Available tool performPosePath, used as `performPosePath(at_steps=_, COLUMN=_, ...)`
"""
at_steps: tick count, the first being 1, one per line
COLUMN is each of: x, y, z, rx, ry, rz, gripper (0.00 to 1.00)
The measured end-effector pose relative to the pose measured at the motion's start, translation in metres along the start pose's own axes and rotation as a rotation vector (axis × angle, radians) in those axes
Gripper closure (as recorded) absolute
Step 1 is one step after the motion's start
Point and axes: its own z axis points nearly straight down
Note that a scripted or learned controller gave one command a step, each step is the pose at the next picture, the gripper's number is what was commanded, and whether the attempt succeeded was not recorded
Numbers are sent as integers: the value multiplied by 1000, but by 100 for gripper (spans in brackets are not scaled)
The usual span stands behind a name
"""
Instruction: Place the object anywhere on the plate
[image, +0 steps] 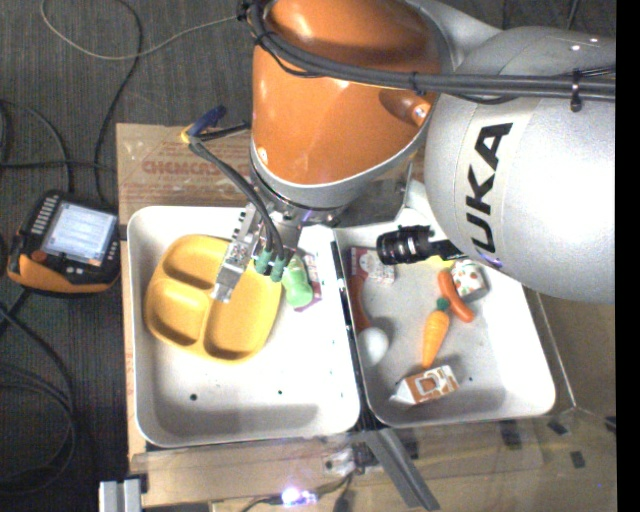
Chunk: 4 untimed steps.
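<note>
Two shallow white bins side by side, seen from above at a slant. Left bin (250, 400): yellow divided plate (190, 300) in its upper left part. Above the plate's upper right rim, gripper (245, 265), hanging from a large orange and grey arm (340, 90) across the top of the frame. Cannot tell how far open, nor whether anything is held; too cluttered there.

Just right of the gripper, small green object (298, 287), seemingly on the bin floor just beside the plate's right edge rather than on it, touching a small reddish packet (316, 275).

Right bin (500, 350): orange carrot (433, 335) at centre, red chili-like piece (457, 298) above it, small printed carton (470, 280) at upper right, white ball (375, 345) at left, tan box (430, 384) near the lower edge.

Far left of the frame, off the bench: handheld screen (70, 240).
</note>
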Motion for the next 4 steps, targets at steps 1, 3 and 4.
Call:
performPosePath(at_steps=1, x=1, y=0, z=120, rx=0, ry=3, rz=-329, gripper=100)
performPosePath(at_steps=3, x=-51, y=21, z=167, rx=0, ry=4, rz=-20, gripper=100)
performPosePath(at_steps=4, x=-17, y=8, z=167, rx=1, ry=3, rz=-240, gripper=100)
